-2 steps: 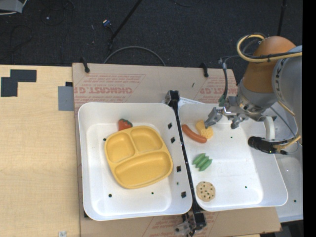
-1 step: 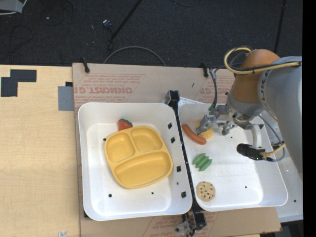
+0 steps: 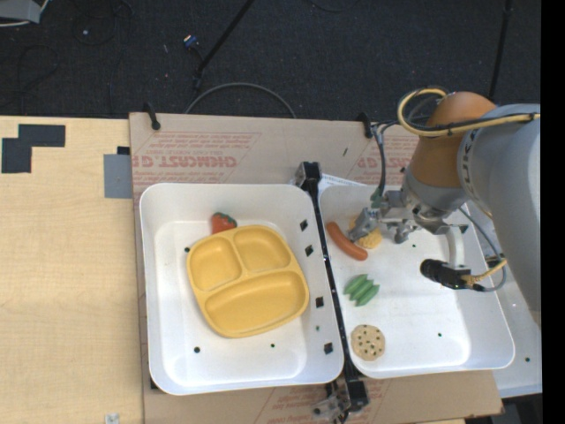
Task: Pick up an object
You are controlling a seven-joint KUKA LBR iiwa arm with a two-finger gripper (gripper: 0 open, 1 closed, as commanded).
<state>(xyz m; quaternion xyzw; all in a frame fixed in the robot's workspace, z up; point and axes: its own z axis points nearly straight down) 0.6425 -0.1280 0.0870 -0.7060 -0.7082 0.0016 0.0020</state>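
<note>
Objects for picking lay in the right bin [image 3: 494, 347]: a sausage [image 3: 346, 240] near its left wall, a green pod [image 3: 361, 289] at mid-floor, a cookie [image 3: 367, 342] by the near edge. You saw the gripper [image 3: 378, 228] lowered toward the far left part of this bin, over a small yellow piece [image 3: 371, 238] just beside the sausage; its grasp could not be told. In the left bin [image 3: 168, 360] sat a yellow divided plate [image 3: 248, 278], with a red-and-green vegetable [image 3: 222, 223] touching its far rim.

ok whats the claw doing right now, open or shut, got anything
Claw: low in the right bin, at a yellow item beside the sausage. Open or shut, or holding anything: cannot tell.
</note>
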